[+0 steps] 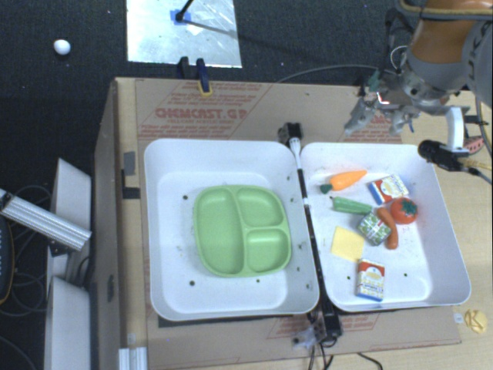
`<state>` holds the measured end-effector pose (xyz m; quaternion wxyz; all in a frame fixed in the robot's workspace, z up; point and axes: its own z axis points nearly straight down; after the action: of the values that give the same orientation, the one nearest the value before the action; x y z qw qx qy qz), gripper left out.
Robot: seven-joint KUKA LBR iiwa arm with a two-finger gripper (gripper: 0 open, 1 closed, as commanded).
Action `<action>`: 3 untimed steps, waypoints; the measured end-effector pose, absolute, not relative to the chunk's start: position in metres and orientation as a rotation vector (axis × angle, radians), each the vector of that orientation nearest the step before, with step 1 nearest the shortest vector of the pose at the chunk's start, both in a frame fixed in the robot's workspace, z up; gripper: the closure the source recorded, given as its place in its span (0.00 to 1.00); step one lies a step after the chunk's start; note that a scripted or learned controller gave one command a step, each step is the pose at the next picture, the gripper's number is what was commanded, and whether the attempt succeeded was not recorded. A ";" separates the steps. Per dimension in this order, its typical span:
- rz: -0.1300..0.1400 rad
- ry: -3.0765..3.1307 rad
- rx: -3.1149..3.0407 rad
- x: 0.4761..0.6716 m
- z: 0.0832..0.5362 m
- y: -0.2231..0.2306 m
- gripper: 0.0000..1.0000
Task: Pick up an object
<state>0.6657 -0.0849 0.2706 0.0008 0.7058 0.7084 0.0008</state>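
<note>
The gripper (377, 118) hangs above the bench at about one o'clock, just beyond the far rim of the right bin (454, 272); its fingers look spread with nothing between them, a likely stance for coming down on a target. The candidates lie clustered in that bin: a carrot (345, 179), green pepper (351, 204), tomato (402, 210), yellow slice (347, 243) and small carton (371, 279). The left bin (166, 206) at nine o'clock carries a green divided plate (240, 230)
</note>
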 end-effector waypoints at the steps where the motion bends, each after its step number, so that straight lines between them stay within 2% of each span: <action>1: 0.005 2.215 2.213 0.671 0.088 -0.099 0.00; 2: 0.009 2.214 2.210 0.672 0.100 -0.098 1.00; 3: 0.009 2.214 2.210 0.672 0.099 -0.098 0.00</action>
<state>0.6721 -0.0983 0.0993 0.0065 0.7064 0.7078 0.0028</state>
